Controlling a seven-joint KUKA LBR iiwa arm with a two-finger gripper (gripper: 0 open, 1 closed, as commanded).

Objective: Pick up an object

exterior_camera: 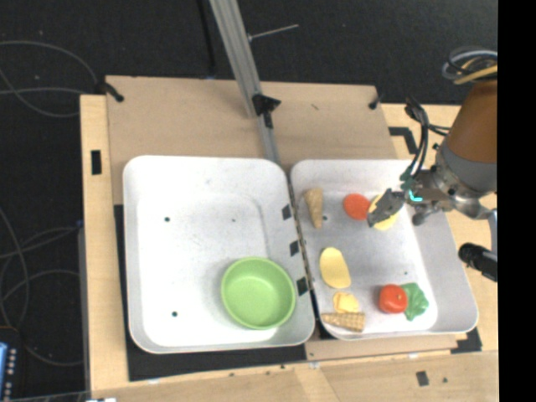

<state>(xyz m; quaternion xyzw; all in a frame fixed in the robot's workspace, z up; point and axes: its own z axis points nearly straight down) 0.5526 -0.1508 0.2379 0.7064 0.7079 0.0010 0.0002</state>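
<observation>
Two white bins (209, 182) are set side by side on a wooden bench (335, 103). Nearest, a green bowl (258, 292) is seen in the left bin. Farther back, over the right bin, a yellow piece (385, 219) is held between the gripper (388, 208) fingers, beside an orange ball (357, 206).

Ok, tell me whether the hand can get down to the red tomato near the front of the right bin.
Probably yes. The red tomato lies in the open with only its green leaf beside it, nothing stacked over it, and the hand hovers in the same bin, farther back.
</observation>
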